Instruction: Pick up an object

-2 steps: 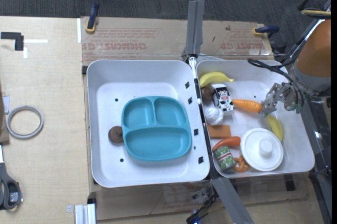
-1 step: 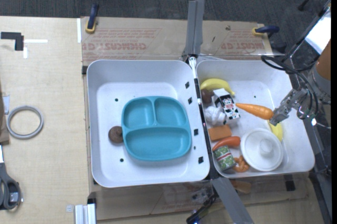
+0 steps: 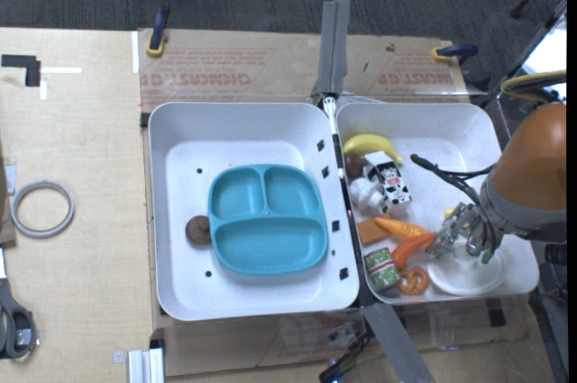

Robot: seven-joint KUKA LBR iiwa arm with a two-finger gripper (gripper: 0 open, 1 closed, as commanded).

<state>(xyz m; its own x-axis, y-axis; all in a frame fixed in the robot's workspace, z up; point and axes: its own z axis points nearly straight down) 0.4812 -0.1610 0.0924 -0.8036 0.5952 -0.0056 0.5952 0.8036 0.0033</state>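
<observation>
A tape ring (image 3: 41, 208) lies on the table (image 3: 81, 147) at far left. In the left bin (image 3: 171, 192), a brown disc (image 3: 197, 230) sits beside a blue plate (image 3: 268, 219). The right bin (image 3: 424, 124) holds a banana (image 3: 371, 144), a carrot (image 3: 403, 228) and a pretzel (image 3: 414, 281). The claw (image 3: 458, 237) hangs over a white dish (image 3: 464, 275); whether it is apart or together, I cannot tell.

- The grey arm with its orange band (image 3: 541, 158) reaches in from the right.
- The gripper (image 3: 467, 234) hangs low, at the near right, fingers blurred.
</observation>
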